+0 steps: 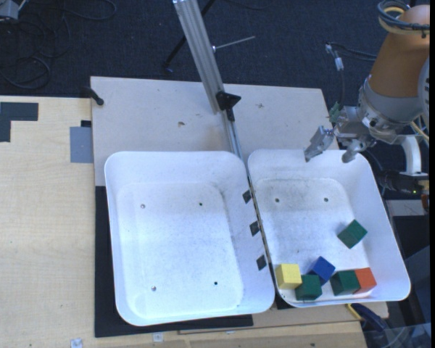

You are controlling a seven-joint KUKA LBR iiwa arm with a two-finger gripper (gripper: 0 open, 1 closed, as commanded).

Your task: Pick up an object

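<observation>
Here the gripper hangs over the far rim of the right bin, fingers spread and grasping nothing. The blocks lie well apart from it, toward six o'clock: a green cube nearest (standing alone), then the near-corner cluster around the yellow cube.
</observation>
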